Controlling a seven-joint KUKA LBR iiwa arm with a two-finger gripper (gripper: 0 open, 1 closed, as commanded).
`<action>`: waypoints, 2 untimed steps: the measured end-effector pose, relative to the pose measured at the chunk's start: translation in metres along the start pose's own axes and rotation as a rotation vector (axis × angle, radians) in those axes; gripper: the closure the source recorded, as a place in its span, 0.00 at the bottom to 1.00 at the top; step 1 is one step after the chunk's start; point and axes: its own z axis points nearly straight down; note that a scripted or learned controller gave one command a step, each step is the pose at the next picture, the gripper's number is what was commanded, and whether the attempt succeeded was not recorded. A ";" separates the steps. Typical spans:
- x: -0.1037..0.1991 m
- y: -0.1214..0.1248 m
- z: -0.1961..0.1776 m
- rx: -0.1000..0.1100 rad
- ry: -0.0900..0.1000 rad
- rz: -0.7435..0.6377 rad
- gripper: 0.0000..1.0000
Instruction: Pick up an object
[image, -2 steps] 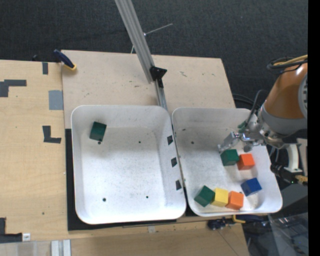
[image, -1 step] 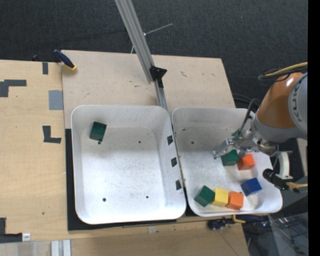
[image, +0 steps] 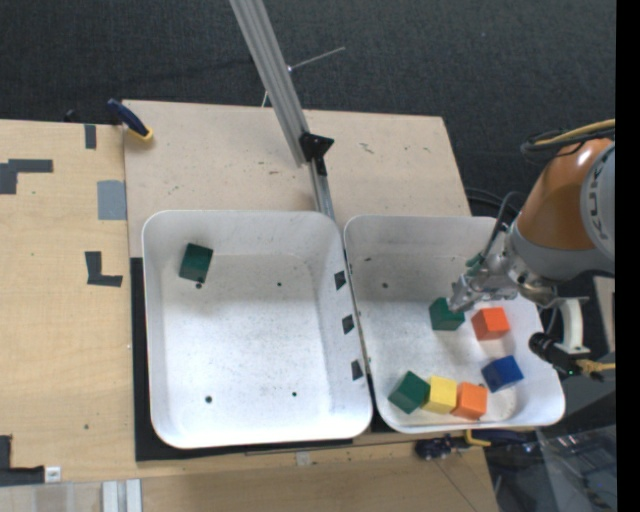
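The two bins, the left bin (image: 160, 330) and the right bin (image: 400, 250), are looking like smooth white plastic, speckled with dark scuffs. The bench (image: 60, 300) is showing pale matt wood grain. The slanting rail (image: 275, 75) is looking like brushed metal. The arm's orange band (image: 560, 200) is shining glossy. The green cube (image: 196, 262) is appearing matt.

Pale wooden worktop (image: 60, 200) on dark carpeted floor (image: 450, 50). Grey tape patch (image: 111, 199) and several dark tape marks (image: 97, 268) lie on its left part. A blue-and-yellow clamp (image: 131, 119) sits at the far left corner of the raised board. A slanted aluminium bar (image: 272, 75) ends in a black bracket (image: 315, 147) near the far bin rims.
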 end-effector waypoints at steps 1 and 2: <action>0.003 -0.003 -0.062 -0.008 -0.002 0.001 1.00; 0.008 0.005 -0.122 -0.009 -0.003 -0.001 1.00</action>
